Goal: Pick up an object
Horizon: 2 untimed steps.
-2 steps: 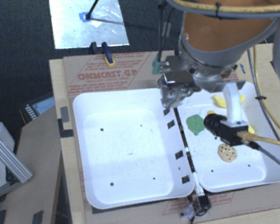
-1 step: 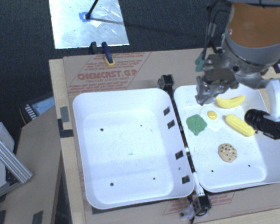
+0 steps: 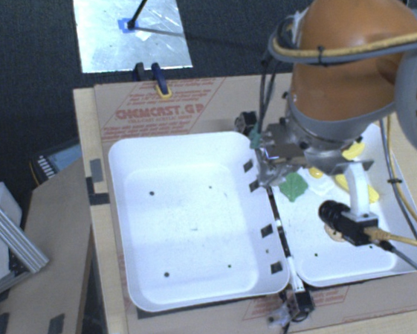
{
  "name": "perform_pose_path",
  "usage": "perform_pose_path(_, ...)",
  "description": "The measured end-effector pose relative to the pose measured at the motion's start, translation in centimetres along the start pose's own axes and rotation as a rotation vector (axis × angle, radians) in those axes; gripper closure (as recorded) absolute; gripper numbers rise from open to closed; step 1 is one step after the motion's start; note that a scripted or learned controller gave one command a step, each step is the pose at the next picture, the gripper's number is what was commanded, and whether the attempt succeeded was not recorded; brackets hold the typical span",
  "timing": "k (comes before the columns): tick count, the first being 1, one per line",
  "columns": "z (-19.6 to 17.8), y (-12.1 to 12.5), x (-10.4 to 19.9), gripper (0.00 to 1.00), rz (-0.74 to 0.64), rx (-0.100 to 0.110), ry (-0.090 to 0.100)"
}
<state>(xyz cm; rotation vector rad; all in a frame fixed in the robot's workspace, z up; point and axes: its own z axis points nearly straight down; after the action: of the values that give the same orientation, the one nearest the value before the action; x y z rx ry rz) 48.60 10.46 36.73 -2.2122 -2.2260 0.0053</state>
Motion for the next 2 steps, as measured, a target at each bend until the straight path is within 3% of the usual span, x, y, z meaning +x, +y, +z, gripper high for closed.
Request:
perform_pose_path(1, -7.1, 0.1, 0.3, 1.00, 0.002, -0.014, 0.002)
perform_pose_path(2, -8.7, 7.5, 5.0, 1.00, -0.001, -0.013, 0.002)
